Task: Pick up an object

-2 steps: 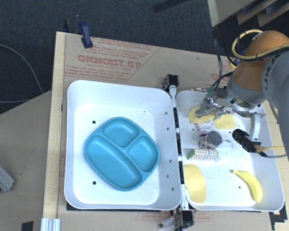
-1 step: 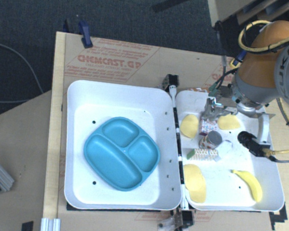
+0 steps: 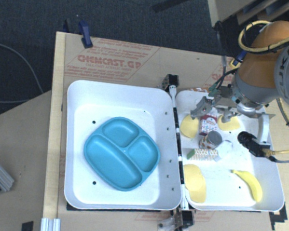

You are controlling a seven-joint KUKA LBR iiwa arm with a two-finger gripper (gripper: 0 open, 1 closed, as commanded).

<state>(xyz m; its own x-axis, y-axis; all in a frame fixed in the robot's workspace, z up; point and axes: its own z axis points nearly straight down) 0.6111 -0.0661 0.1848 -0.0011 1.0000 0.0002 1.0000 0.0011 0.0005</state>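
Camera view is showing the pincer (image 3: pixel 215 111) hanging with fingers spread wide over the right bin (image 3: pixel 264 200), above a small can (image 3: pixel 214 138); nothing is sitting between them.

The far right corner of the right bin (image 3: pixel 275 199) is covered by the arm (image 3: pixel 265 64), and the arm itself is cut off by the right and top edges. The gripper (image 3: pixel 216 108) is seen against clutter; whether anything is held cannot be told. A small packet (image 3: pixel 207 125) under it is partly hidden, its label too small to be read. The print on the cardboard (image 3: pixel 109 61) is partly covered by the left bin (image 3: pixel 78 99).
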